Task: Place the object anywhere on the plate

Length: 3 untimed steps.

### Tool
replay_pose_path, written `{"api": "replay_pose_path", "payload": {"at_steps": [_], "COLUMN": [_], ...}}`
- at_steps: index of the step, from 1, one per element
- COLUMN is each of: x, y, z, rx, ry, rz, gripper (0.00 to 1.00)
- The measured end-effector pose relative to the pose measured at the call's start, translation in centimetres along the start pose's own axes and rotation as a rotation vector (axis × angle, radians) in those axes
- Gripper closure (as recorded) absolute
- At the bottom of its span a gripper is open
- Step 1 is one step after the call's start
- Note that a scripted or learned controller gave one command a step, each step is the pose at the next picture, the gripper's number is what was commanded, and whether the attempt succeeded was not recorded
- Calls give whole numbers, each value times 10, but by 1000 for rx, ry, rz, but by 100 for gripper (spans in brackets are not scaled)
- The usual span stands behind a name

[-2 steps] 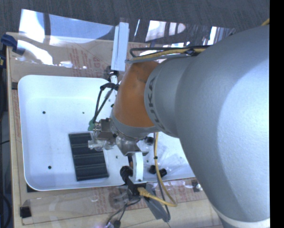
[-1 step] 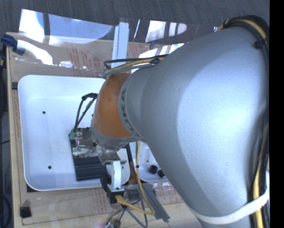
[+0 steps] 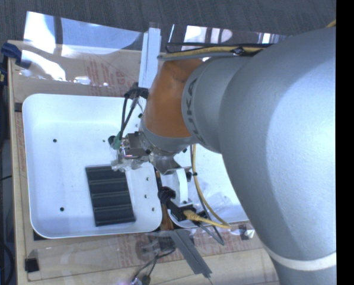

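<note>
A dark grey ribbed rectangular slab (image 3: 110, 195) lies flat in the left bin (image 3: 52, 159), near that bin's front right corner. My gripper (image 3: 125, 157) hangs over the left bin, just above the slab's far right corner and close to the wall between the bins. The wrist and the orange band hide most of it. I cannot make out anything held in it. The slab's top carries nothing.
The arm's large grey body covers nearly all of the right bin (image 3: 221, 186); a small strip of its white floor shows beside the wrist. Shiny clear sheeting (image 3: 82, 40) lies behind the bins. The bench's wooden front edge (image 3: 105, 257) runs below them.
</note>
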State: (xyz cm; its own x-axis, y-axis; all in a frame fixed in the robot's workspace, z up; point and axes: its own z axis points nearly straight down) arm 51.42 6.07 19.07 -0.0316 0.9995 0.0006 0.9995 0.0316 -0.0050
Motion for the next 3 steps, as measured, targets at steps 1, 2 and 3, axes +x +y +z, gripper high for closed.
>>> {"api": "replay_pose_path", "payload": {"at_steps": [1,2,3], "x": [49,-32,19], "y": [66,120,142], "z": [4,0,-38], "rx": [1,1,-3], "ry": [0,0,1], "rz": [497,432,97], "gripper": [100,100,100]}}
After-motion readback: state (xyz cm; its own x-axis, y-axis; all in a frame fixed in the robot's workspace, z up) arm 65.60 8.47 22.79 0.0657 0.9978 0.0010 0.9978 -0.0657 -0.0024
